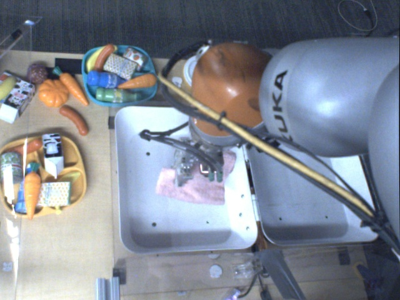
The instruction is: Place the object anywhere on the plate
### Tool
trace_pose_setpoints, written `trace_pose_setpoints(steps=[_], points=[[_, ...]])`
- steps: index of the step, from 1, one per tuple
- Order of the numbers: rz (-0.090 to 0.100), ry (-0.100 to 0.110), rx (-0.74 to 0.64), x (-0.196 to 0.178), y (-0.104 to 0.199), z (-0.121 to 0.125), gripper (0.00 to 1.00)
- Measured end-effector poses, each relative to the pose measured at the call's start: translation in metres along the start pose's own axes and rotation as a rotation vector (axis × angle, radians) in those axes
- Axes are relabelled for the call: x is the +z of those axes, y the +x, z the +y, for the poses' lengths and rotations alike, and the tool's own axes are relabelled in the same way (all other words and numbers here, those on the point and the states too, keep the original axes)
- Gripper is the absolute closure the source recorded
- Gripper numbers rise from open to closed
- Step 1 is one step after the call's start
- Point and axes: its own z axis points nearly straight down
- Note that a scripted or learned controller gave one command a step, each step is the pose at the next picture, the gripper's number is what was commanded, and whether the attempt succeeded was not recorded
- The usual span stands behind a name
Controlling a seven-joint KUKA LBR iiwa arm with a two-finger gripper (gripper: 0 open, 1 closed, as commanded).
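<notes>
Basically, my pincer (199, 172) sat on the pink cloth (195, 187) in the left bin (134, 167); grip unclear. Soft, light, I'd pinch a fold.

1. The wooden bench (94, 230) carries two white bins: the left bin (134, 224) beneath the jaws, the right bin (312, 227) beside.
2. Left of the jaws sit a blue bowl (119, 95) and yellow bowl (78, 161) (both toy-filled), with a loose pumpkin (52, 93) and sausage (75, 120).

Blue bowl (149, 94) of toy food, yellow tray (75, 161) of toys, loose carrot (76, 88), sausage (75, 120), pumpkin (52, 93)
</notes>
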Motion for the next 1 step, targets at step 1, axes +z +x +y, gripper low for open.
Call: trace_pose_setpoints(steps=[1], points=[[-0.001,0.000,0.000,-0.0003,-0.0002,-0.0001,0.00]])
